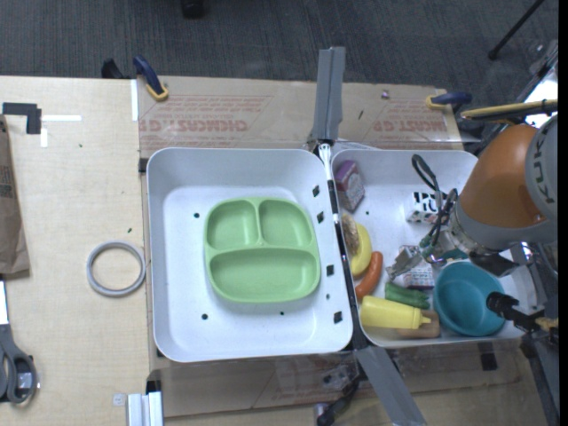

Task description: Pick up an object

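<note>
From my seat the arm point(510, 180) comes in at three o'clock and hangs over the right bin point(390, 162), its orange band covering that bin's far right side. The gripper point(441, 238) is low among the clutter, and I cannot tell how it is set or whether it has anything.

Crowding it: a teal bowl point(468, 298) at five o'clock of the gripper, a crumpled silver packet point(410, 269) just beside it at eight o'clock, and a small black-and-white piece point(424, 206) at eleven o'clock. Along the bin's left wall lie a purple packet point(351, 185), a banana point(359, 248) and an orange carrot-like piece point(368, 273). A yellow bottle point(395, 313) lies along the near wall, with a green piece point(406, 295) just above it.

The left bin point(169, 238) holds a green divided plate point(262, 249), flat in the middle.

Both bins sit on a wooden bench point(71, 211) with cardboard point(231, 118) at twelve o'clock. A grey ring point(115, 267) lies at nine o'clock of the left bin. Dark carpet point(266, 16) lies beyond.
</note>
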{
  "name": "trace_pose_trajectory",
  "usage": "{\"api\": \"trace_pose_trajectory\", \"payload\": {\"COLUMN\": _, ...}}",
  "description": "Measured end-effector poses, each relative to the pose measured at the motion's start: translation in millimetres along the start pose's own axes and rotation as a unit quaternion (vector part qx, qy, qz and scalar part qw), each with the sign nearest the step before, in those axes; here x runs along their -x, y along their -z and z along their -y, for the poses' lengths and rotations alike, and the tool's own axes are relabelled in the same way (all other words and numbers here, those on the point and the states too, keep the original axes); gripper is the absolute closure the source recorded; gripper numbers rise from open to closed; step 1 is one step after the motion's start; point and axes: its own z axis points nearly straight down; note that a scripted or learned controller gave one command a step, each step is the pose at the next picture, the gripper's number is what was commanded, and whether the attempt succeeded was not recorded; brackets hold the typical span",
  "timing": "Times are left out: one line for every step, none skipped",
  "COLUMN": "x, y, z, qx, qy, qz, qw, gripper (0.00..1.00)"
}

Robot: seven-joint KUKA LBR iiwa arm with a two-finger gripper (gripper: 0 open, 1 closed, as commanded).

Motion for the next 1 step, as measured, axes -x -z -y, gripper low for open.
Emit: {"api": "trace_pose_trajectory", "payload": {"x": 1.1, "y": 8.7, "z": 0.1, "qx": 0.000, "qy": -0.002, "qz": 0.000, "qw": 1.0000, "gripper": 1.00}}
